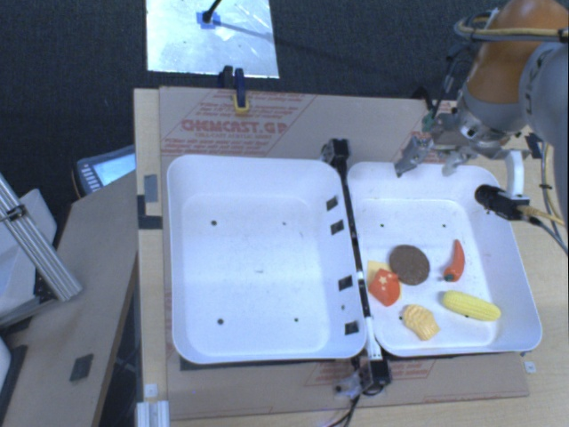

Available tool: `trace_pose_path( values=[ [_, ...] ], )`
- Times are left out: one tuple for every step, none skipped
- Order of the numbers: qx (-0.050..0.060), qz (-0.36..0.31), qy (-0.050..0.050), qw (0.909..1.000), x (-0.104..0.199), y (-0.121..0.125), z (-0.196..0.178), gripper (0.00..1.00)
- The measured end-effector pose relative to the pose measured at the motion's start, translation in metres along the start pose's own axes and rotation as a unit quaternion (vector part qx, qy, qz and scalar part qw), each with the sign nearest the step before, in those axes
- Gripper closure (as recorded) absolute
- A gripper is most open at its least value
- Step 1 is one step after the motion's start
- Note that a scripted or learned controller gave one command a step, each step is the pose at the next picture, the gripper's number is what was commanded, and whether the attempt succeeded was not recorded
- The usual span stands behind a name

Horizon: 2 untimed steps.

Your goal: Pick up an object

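- Arm [520, 52]: grey with an orange band, entering from 3 o'clock and ending at the upper right of the view, above the far rim of the right bin.
- Gripper [429, 162]: at about 1 o'clock in the view, hanging over the far edge of the right bin. Two fingers are splayed apart with an open gap between the tips; nothing sits between them.
- Right bin [516, 265]: shallow, white, at 3 to 5 o'clock in the view. All loose items lie in its near half.
- Brown disc [410, 264]: round, flat, near the bin's middle, well apart from the gripper and toward 6 o'clock from it.
- Red-orange piece [384, 286]: just beside the disc at its 8 o'clock, close to the bin's left wall, with a small pale yellow bit at its upper edge.
- Red pepper [456, 261]: slim, lying almost upright in the view, at the disc's 3 o'clock, apart from it.
- Corn cob [471, 305]: yellow, lying lengthwise across, at 5 o'clock from the disc, just below the pepper.
- Yellow ridged piece [421, 322]: at 6 o'clock from the disc, near the bin's front wall.
- Left bin [258, 247]: shallow, white, touching the right bin along a row of black clips [342, 229].
- Cardboard sheet [293, 118]: under both bins, red lettering at its far side.
- Reflective square panel [212, 25]: at 11 o'clock, beyond the cardboard.
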<state>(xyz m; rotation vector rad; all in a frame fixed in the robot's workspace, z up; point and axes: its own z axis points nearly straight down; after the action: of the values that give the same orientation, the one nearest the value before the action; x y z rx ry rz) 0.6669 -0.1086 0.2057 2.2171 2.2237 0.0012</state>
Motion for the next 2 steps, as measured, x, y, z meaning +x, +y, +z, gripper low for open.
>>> trace_pose_path(
  values=[
    [0.006,0.001,0.001,1.0,-0.003,-0.033,0.117,0.0],
    [-0.001,0.002,-0.001,1.0,-0.057,-0.018,0.121,0.0]
  ],
)
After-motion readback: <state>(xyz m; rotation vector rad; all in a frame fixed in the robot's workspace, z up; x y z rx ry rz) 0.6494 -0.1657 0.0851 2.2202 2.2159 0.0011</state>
